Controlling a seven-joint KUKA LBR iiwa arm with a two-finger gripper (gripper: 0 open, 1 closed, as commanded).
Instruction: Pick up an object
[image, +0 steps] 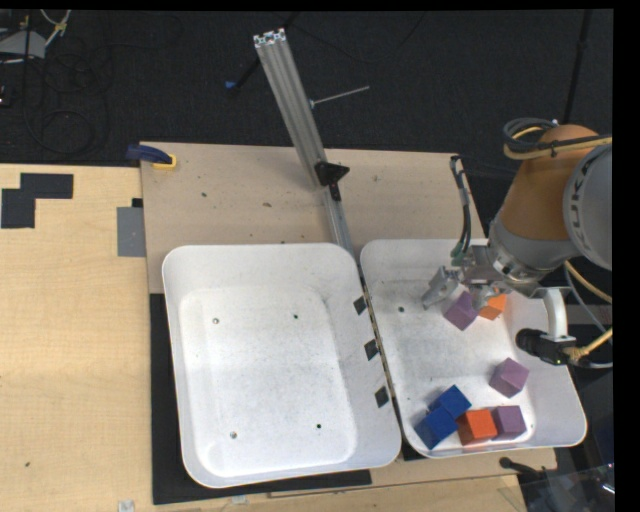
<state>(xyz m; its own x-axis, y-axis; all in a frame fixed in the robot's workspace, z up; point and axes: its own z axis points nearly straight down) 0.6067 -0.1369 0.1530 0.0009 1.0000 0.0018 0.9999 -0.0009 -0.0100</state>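
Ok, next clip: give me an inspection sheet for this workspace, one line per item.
Surface: two white bins, left bin and right bin, on a wooden bench.
Job's things: purple block and small orange block by the gripper; purple block alone; two blue blocks, orange block and purple block clustered at the near edge.
Clutter: nothing seen.
Grippers: gripper low over the right bin; grasp unclear.
Cables: looped on the arm.
Surroundings: slanted aluminium bar.
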